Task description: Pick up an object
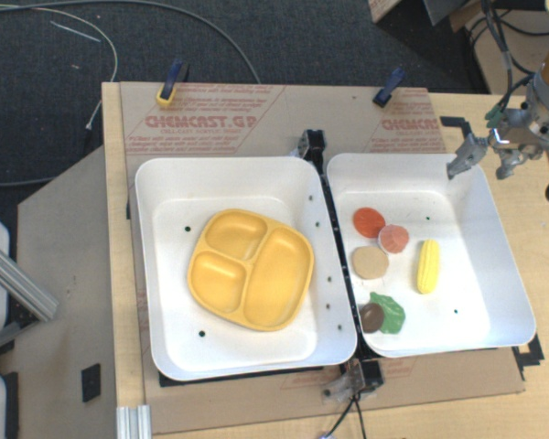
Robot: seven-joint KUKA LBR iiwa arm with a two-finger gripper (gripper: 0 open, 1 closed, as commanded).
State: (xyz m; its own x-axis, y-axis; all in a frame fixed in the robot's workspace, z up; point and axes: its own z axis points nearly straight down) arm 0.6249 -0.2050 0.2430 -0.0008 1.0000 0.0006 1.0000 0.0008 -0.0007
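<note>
Fingers of the gripper (pixel 483 155) are standing spread and holding nothing as I am hovering them over the far right rim of the right bin (pixel 494 245), well apart from the toy food lying inside it. Nearest is the yellow corn cob (pixel 427 265), lying alone on the bin floor just right of the pink disc (pixel 393 238). I am judging it light, stiff, smooth moulded plastic that may roll or slip, so I am planning to close across its narrow middle, not its tapered ends.
</note>
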